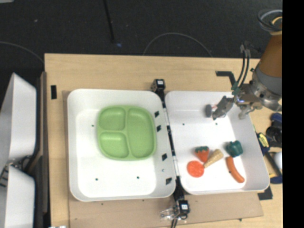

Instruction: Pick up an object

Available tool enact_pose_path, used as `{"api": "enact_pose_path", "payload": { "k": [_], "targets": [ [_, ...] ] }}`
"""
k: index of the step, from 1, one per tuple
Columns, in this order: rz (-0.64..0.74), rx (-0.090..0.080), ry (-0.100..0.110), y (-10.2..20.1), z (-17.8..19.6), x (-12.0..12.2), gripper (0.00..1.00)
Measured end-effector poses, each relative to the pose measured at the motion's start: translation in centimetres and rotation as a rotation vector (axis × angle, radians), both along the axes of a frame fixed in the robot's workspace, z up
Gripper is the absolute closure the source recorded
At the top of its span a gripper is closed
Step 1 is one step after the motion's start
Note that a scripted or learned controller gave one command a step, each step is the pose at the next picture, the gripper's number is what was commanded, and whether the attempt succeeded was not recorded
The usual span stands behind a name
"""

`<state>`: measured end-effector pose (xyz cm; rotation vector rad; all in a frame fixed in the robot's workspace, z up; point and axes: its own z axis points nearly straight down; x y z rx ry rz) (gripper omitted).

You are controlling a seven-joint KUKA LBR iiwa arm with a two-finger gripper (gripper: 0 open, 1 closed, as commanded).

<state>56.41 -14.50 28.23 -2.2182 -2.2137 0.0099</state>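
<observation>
Camera view: the gripper [214, 111] hangs over the far part of the right bin [190, 101]; whether it is open or closed cannot be determined. Nothing is visible in its grasp. The toy pieces lie nearer the camera than the gripper: red tomato [195, 168], cone [213, 158], teal piece [234, 148], orange carrot [235, 169]. The green divided plate [127, 132] lies in the left bin [78, 184], well apart.

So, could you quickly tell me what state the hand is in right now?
Hand: over the right bin, open or shut cannot be told.

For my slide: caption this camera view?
Tool above right bin of toy food; green plate in left bin.
</observation>
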Motion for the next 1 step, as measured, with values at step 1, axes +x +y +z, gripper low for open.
{"api": "enact_pose_path", "payload": {
  "k": [1],
  "targets": [
    [0.002, -0.001, -0.011, 0.03, 0.62, 0.19, 0.0]
  ]
}}
